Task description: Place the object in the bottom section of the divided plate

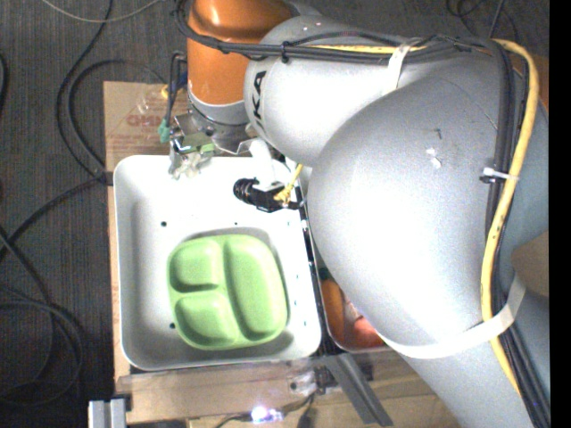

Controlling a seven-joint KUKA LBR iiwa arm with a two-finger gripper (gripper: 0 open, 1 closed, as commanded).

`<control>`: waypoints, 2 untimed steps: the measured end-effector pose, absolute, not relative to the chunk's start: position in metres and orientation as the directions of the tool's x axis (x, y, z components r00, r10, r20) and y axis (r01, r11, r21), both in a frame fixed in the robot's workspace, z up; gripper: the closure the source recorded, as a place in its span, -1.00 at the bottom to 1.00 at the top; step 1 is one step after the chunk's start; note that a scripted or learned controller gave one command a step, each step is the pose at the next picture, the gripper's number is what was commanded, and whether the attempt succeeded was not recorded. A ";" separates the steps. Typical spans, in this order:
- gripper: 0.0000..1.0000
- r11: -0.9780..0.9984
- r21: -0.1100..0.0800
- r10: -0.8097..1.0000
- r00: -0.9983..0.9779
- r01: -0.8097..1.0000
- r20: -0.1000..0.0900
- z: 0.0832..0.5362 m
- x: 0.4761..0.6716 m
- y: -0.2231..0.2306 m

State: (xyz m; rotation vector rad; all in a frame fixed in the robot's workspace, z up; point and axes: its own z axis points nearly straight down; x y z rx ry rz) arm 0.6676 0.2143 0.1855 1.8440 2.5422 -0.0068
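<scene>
The end effector (185,160) hovered at the white bin's (134,239) top corner, and whether it gripped anything could not be told. The green divided plate (230,288) waited below. The object, probably the orange item (339,315) under the arm (401,194), needed a centred grasp first. Cables (55,197) snaked over dark floor around the desk (134,114).

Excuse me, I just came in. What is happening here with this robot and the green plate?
A grey KUKA arm reaches over the left white bin, with its end effector at the bin's top-left corner in the view, away from the green divided plate. The plate lies in the same bin, with nothing in its sections yet. Beside that bin, something orange is mostly hidden under the arm.
</scene>
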 end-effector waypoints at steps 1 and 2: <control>1.00 0.087 0.001 0.996 -0.087 0.996 0.000 0.093 0.589 0.190; 1.00 0.046 -0.003 0.999 -0.046 0.999 0.001 0.119 0.482 0.226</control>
